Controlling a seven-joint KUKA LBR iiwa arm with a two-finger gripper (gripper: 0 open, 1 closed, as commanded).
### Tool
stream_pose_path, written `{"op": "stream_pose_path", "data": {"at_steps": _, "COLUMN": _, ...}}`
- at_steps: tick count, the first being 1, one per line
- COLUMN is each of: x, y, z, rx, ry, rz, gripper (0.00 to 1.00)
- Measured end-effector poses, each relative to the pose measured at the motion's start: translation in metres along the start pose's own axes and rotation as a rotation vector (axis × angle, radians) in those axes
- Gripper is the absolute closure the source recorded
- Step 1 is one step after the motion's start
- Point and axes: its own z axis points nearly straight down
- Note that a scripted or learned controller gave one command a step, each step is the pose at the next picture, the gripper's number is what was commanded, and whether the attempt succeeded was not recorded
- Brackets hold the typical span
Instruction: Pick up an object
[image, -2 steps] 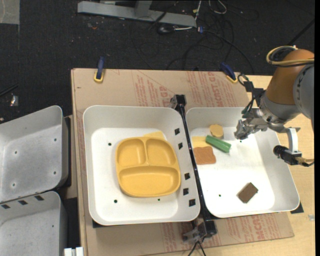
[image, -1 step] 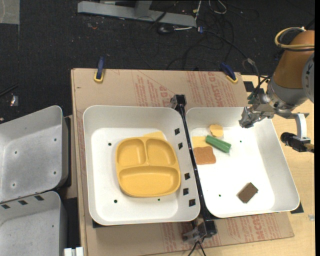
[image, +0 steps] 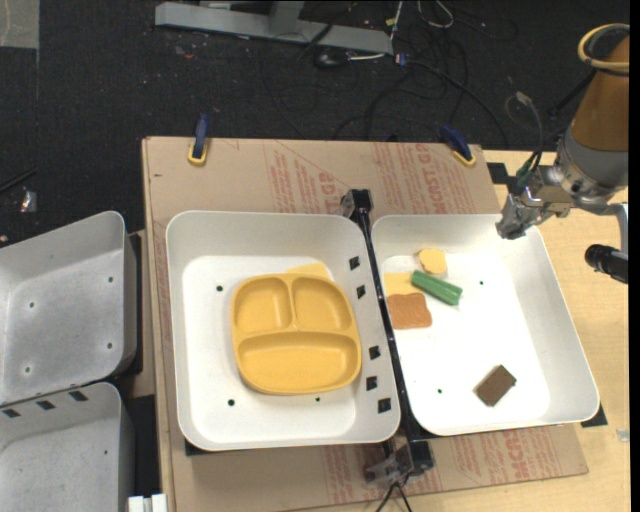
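Hovering at the far right corner of the right bin (image: 560, 300), the end effector (image: 512, 226) sits just above the rim with nothing visibly between its tips; how far apart they stand cannot be told at this size and angle.

Nearest the camera in that bin lies a small brown block (image: 495, 384), flat on the floor and well apart from everything else. It looks stiff and light, with straight edges that should give two parallel faces to pinch; its clear surroundings make it, in my judgement, the easiest candidate.

Farther back, close to the divider between the bins, an orange-brown flat piece (image: 410, 311) lies low against the floor. It seems thin, perhaps soft, and would likely be hard to get under.

Just beyond it, a green stick (image: 436, 288) lies at a slant, touching or nearly touching that flat piece. It looks rigid and narrow; a grip across its short width near the middle should hold, though a rounded surface could slip.

Farthest, a small yellow lump (image: 432, 261) sits just beside the green stick's far end, light and probably smooth.

A yellow divided tray (image: 297, 333) rests in the left bin (image: 195, 300).
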Motion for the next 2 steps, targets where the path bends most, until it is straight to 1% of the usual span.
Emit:
{"op": "stream_pose_path", "data": {"at_steps": 1, "x": 0.0, "y": 0.002, "z": -0.054, "rx": -0.001, "ry": 0.0, "rz": 0.0, "gripper": 1.0}}
{"op": "stream_pose_path", "data": {"at_steps": 2, "x": 0.055, "y": -0.023, "z": -0.042, "rx": 0.009, "ry": 0.005, "rz": -0.004, "gripper": 1.0}}
